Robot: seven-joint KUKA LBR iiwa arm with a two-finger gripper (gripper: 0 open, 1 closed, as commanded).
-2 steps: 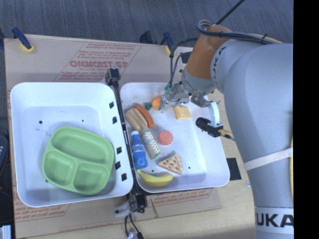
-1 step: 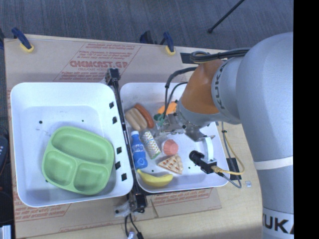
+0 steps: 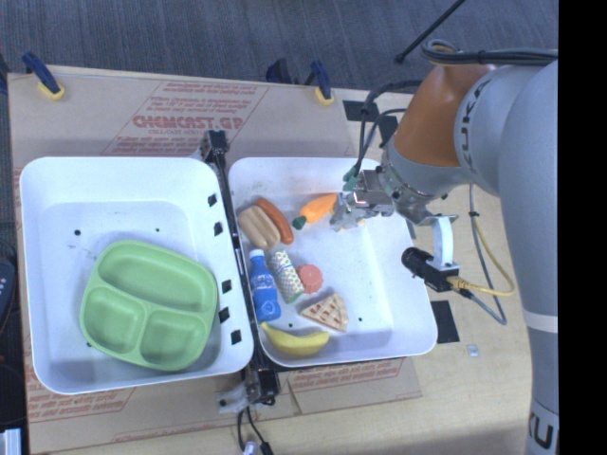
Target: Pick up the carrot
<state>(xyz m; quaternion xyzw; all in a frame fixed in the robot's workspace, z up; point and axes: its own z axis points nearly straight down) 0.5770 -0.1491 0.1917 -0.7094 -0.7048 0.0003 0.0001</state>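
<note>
Banana (image 3: 295, 340) sits nearest you, hot dog (image 3: 266, 224) beyond; carrot (image 3: 317, 208) lies in the right bin (image 3: 410, 320), just beside gripper (image 3: 347, 212). Approach step; your next move is closing on the carrot.

1. the bench (image 3: 85, 102) is topped with brown cardboard printed in red lettering.
2. two white bins sit on it side by side, touching along their inner edges: the left bin (image 3: 47, 197) and the right bin (image 3: 403, 297).
3. black clips (image 3: 216, 142) sit at the seam between the bins.
4. blue clamps (image 3: 43, 76) grip the cardboard's far edge at the left corner, and more (image 3: 318, 79) near the middle.
5. black tape patches (image 3: 444, 320) lie on the cardboard to the right of the right bin.
</note>
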